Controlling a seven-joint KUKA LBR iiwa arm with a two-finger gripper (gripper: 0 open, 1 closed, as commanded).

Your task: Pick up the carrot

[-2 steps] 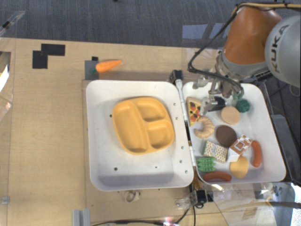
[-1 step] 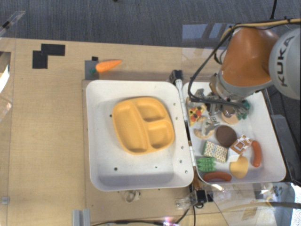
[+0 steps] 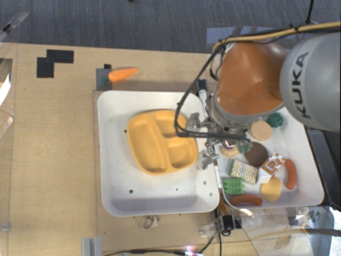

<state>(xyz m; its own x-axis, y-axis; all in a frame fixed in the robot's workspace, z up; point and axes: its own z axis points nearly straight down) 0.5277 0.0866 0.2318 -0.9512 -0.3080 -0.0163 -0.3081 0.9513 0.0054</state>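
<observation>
One camera looks down on the bench (image 3: 53,159) from above at a slant, far enough off to take in both white bins. The left bin (image 3: 114,159) sits near the middle of the view, the right bin (image 3: 309,169) toward the right edge. Grey floor (image 3: 80,9) runs along the top, so the far side of the bench is up. The arm (image 3: 309,84) enters from the right, close beneath the lens, and looms large.
</observation>
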